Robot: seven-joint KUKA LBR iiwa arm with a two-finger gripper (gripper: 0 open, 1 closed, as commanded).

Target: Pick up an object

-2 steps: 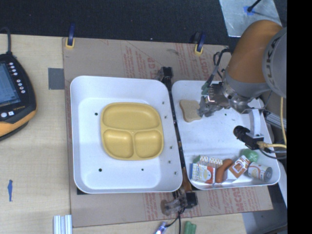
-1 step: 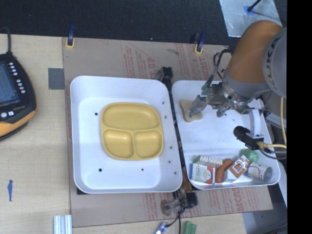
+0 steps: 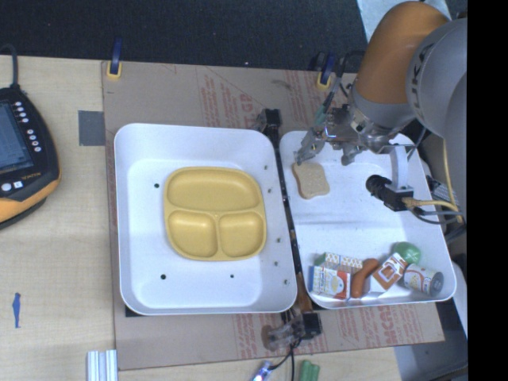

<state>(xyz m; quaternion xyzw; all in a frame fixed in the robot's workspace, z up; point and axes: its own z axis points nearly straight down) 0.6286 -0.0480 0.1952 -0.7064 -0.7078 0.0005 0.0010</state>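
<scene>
My gripper (image 3: 327, 151) hangs over the far left part of the right bin (image 3: 357, 213), fingers spread open. One fingertip (image 3: 305, 155) sits just above a tan slice of toy bread (image 3: 311, 180) lying flat near the bin's left wall; nothing is between the fingers. Along the bin's near edge lie a small carton (image 3: 330, 277), a brown sausage (image 3: 366, 278), a small orange-and-white packet (image 3: 390, 274), a green item (image 3: 407, 252) and a little can (image 3: 425, 282).
The left bin (image 3: 143, 284) holds a yellow divided plate (image 3: 215, 212). A black and orange teach pendant (image 3: 24, 153) lies on the bench at far left. The arm's grey body and orange band (image 3: 401, 50) loom over the right bin's far corner, with a black cable fitting (image 3: 389, 191) beside it.
</scene>
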